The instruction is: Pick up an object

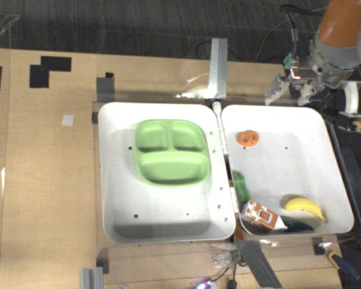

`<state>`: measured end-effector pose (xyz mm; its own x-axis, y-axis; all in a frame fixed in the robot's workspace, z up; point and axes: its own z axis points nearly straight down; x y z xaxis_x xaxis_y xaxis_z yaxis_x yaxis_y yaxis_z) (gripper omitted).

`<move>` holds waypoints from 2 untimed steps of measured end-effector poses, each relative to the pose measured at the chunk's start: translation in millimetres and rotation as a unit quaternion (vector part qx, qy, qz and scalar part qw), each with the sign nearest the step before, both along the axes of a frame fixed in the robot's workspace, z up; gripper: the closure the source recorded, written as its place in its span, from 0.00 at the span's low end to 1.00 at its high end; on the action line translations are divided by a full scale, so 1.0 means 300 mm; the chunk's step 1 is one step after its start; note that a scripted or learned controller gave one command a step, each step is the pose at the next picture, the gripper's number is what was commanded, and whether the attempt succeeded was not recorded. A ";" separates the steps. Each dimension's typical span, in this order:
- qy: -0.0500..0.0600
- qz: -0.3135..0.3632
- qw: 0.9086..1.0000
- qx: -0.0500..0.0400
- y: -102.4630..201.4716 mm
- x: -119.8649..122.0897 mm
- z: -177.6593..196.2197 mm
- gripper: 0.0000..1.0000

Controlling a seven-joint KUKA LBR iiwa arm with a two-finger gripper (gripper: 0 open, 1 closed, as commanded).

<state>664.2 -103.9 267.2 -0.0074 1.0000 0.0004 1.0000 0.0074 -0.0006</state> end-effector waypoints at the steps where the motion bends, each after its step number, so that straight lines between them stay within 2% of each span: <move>1: -0.001 0.004 1.000 0.000 0.009 -0.012 -0.539 0.00; 2: -0.006 -0.009 1.000 -0.001 0.055 -0.059 -0.593 0.00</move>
